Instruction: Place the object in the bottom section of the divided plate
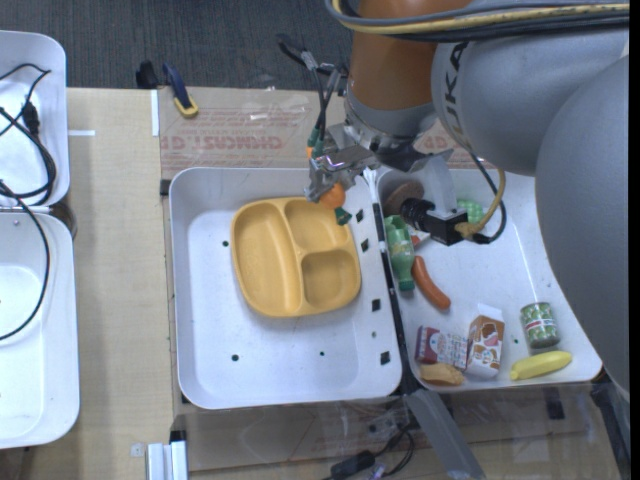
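Note:
A yellow divided plate (247, 258) lies in the left white bin (205, 328), with one long section on its left and two smaller ones on its right. My gripper (328, 182) hangs over the plate's far right corner, close to the wall between the bins. A small orange object with a green end (334, 197), like a toy carrot, sits between the fingertips and hangs just above the plate's rim. The fingers look shut on it. The arm's orange band and grey body hide the bench behind it.
The right bin (520, 258) holds a green bottle (401, 253), a red sausage (432, 282), a snack packet (441, 346), a small carton (486, 345), a green can (538, 324), a banana (540, 366) and a bread piece (441, 374). Cables lie at far left.

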Robot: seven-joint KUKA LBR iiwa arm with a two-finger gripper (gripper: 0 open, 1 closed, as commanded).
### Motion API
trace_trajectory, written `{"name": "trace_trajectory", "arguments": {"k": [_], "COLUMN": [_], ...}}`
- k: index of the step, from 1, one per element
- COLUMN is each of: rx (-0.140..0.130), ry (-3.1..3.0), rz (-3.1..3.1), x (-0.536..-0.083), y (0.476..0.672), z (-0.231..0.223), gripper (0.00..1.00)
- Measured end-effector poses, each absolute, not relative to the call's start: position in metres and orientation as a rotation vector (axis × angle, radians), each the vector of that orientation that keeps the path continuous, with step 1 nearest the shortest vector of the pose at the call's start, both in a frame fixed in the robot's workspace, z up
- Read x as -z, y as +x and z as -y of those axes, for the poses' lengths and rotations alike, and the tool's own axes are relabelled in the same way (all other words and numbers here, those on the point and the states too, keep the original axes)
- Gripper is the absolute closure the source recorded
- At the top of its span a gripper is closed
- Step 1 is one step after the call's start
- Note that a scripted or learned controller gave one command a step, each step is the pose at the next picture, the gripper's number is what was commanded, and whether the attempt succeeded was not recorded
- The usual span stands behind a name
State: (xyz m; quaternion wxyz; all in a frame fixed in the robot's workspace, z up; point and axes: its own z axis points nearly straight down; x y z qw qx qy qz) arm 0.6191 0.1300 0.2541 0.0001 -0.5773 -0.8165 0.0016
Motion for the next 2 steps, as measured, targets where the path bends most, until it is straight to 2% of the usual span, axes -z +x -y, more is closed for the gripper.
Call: {"name": "trace_trajectory", "arguments": {"k": [1, 2], "rx": [-0.003, -0.003], "ry": [-1.591, -1.591], "rz": [2.709, 2.709], "x": [-0.242, -0.2421], "y": [0.6203, 0.6204], "z": [-0.1784, -0.1783], "gripper": [1.0, 0.0]}}
